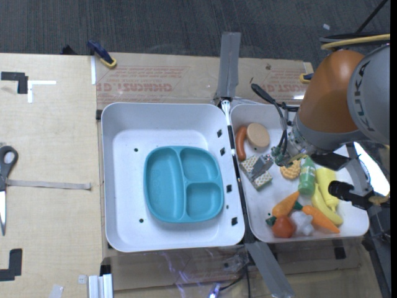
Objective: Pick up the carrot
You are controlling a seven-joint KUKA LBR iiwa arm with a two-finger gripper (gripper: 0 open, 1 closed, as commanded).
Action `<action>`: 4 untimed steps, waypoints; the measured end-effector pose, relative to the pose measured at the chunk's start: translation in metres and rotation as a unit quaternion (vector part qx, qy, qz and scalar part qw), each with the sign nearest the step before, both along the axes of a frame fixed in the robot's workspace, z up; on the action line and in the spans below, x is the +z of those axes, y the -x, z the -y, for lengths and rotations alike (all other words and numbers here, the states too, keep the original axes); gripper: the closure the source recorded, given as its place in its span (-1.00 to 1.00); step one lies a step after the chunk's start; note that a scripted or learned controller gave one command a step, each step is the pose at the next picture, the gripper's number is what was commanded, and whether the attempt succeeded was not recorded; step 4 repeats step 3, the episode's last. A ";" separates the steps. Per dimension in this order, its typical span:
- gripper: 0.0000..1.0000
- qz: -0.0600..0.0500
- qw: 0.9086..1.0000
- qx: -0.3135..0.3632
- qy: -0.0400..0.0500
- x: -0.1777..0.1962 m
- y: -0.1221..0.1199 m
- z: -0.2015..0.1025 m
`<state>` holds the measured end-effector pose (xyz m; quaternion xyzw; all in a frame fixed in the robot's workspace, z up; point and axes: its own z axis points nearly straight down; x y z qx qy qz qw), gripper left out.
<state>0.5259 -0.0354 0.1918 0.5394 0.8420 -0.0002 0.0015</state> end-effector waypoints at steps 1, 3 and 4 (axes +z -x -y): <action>-1.00 -0.001 0.992 0.129 0.000 0.000 0.043 0.023; 1.00 0.001 0.998 -0.064 0.000 -0.074 0.046 0.071; 1.00 0.001 0.998 -0.064 0.000 -0.074 0.046 0.071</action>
